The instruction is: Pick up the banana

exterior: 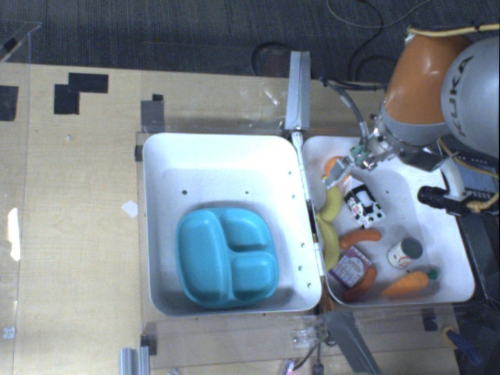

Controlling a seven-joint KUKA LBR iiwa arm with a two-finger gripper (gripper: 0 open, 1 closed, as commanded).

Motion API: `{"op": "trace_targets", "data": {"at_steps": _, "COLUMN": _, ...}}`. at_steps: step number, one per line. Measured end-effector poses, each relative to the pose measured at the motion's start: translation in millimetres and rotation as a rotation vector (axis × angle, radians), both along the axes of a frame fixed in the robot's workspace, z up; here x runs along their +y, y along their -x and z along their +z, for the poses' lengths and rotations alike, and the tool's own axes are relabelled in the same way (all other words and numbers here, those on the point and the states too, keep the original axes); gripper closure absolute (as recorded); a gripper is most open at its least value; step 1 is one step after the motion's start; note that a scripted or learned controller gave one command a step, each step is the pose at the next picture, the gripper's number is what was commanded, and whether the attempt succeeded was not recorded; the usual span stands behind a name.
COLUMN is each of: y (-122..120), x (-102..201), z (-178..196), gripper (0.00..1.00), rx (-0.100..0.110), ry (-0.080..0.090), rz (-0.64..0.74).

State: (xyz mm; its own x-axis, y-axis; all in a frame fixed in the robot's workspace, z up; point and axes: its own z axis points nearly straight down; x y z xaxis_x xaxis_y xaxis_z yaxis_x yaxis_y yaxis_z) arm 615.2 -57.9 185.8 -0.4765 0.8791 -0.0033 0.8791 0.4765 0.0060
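Yellow banana (331, 223) lay along the bin wall (319, 233); you needed the hand (349, 165), whose grip I couldn't tell, lowered squarely astride it.

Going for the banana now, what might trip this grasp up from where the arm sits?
1. The banana lies tight against the right bin's left wall, so one finger may hit the wall instead of sliding beside it.
2. Clutter crowds it: a black-and-white block, a sausage-like piece and a packet sit close, so the gripper could snag or lift the wrong item.
3. The gripper appears near the banana's upper tip; an end grasp may let it swing or slip.
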Motion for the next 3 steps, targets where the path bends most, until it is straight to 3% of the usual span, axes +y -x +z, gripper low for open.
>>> {"op": "trace_targets", "data": {"at_steps": 1, "y": 25.6, "x": -45.7, "z": -78.6, "gripper": 0.0, "rx": 0.0, "ry": 0.001, "rz": 0.071}}
{"op": "trace_targets", "data": {"at_steps": 2, "y": -37.9, "x": -38.5, "z": -97.6, "gripper": 0.0, "rx": -0.003, "ry": 0.003, "rz": 0.308}}
{"op": "trace_targets", "data": {"at_steps": 3, "y": -40.8, "x": -37.0, "z": -85.3, "gripper": 1.0, "rx": -0.012, "ry": 0.003, "rz": 0.31}}
